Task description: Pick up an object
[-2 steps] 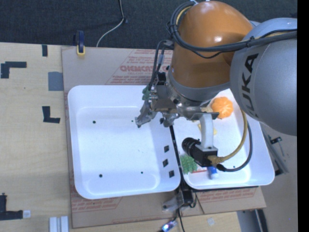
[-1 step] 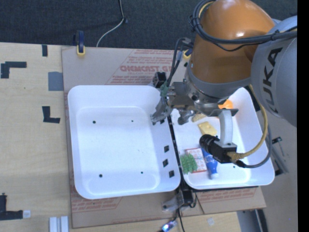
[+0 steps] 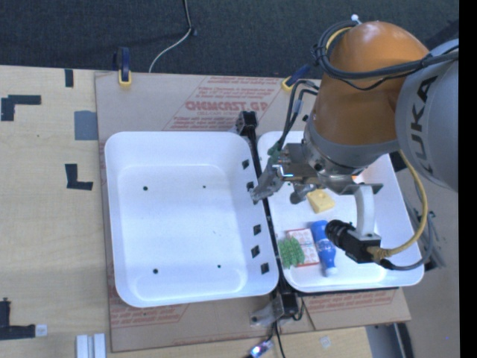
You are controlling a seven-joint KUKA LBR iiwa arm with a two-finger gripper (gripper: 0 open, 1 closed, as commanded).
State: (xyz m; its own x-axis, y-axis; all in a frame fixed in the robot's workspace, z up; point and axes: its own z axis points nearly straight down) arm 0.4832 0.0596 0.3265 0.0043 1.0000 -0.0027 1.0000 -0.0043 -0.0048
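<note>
The right bin (image 3: 399,200) holds a small yellow block (image 3: 322,201), a blue tube (image 3: 324,249) and a green and red printed packet (image 3: 296,247). The arm's orange band and grey wrist hang over this bin and hide much of its floor. My gripper (image 3: 292,180) sits below the wrist, near the bin's left wall and just up and left of the yellow block. Its metal parts are partly hidden by the wrist, and I see nothing held in it.
The left bin (image 3: 119,200) lies beside the right one, with a black divider with clips (image 3: 257,200) between them. A black connector and yellow cable (image 3: 358,243) from the arm hang over the right bin's front. Both bins rest on a cardboard sheet (image 3: 209,107).
</note>
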